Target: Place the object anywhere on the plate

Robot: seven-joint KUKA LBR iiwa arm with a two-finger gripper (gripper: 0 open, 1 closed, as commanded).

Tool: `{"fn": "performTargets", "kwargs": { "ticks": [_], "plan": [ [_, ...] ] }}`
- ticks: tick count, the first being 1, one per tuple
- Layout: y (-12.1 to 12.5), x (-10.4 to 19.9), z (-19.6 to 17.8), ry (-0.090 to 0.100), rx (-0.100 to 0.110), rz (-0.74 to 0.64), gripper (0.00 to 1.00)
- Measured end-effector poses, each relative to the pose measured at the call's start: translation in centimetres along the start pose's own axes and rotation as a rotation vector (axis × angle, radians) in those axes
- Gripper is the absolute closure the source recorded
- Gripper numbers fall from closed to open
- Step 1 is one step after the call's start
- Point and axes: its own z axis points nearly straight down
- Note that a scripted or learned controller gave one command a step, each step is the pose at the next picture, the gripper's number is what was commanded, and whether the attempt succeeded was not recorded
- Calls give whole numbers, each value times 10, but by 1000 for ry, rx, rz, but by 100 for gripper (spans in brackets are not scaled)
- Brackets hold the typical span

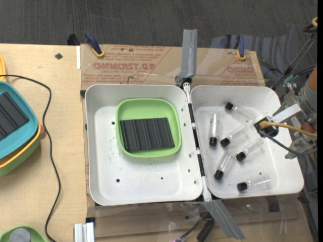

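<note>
Nearest the lens run the front rims of two white bins, set side by side on a pale wooden desk. The left bin holds a green plate, square with rounded corners, sitting toward the bin's back half. A black ribbed slab lies flat on the plate and covers most of its floor.

The right bin holds a scatter of clear vials with black caps. Six caps can be counted, and the vials lie on their sides at different angles, some near each other and some well apart. All of them rest on the floor of the right bin.

The arm reaches in over the right bin's far right side, above its rim. Its jaws are too hidden at the frame edge to tell whether they are spread or pressed together, and no vial can be seen between them.

Behind the bins a sheet of printed cardboard lies on the desk, with a blue and yellow clamp at its back left corner. At the left edge sits a teal tray stacked on a green one, with a black cable winding beside it across the desk.
</note>
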Motion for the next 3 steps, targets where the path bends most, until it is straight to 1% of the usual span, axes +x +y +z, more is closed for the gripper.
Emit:
{"fn": "performTargets", "kwargs": {
  "ticks": [1, 2, 3],
  "plan": [
    [12, -5, -45, 0, 0, 126, 0],
    [-57, 19, -13, -2, 1, 114, 0],
    [-113, 39, 33, 1, 0, 131, 0]
  ]
}}
